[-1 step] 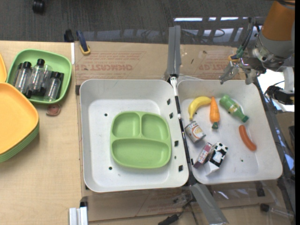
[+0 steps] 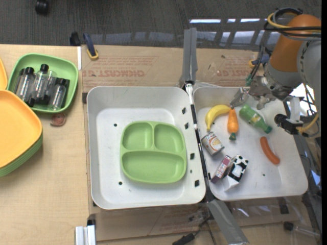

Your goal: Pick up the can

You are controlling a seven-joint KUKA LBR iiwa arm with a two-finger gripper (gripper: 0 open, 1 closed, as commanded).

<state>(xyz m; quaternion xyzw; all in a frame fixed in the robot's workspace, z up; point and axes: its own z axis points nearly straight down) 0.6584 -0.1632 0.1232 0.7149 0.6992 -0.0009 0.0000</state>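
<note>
- The can (image 2: 212, 143) lies on its side on the floor of the right bin (image 2: 286, 185), close to that bin's left wall, with its silver end turned toward the lower right.
- Above it lies a banana (image 2: 215, 114), curved, and just right of the banana an orange carrot (image 2: 233, 121) stands roughly vertical in the view; the can sits just below the gap between them, apart from both.
- Below and right of the can lie a small pink-and-brown carton (image 2: 222, 168) and, touching it on its right, a black-and-white carton (image 2: 237, 169).
- Farther right, a sausage (image 2: 270, 150) lies at a slant on bare bin floor.
- A green bottle (image 2: 254, 118) lies at a slant near the bin's upper part, right of the carrot.
- The gripper (image 2: 254, 97) hangs over the bin's upper right, just above the green bottle and well apart from the can; I cannot tell how its fingers stand, and nothing is seen between them.
- The arm (image 2: 291, 50), with its orange band, comes in from the upper right.
- The left bin (image 2: 99, 152) holds a green divided plate (image 2: 153, 153) lying flat at its middle.
- On the bench to the left, a green tray (image 2: 20, 65) holds several small dark-capped bottles (image 2: 42, 86), and a stack of orange plates (image 2: 15, 131) lies at the left edge.
</note>
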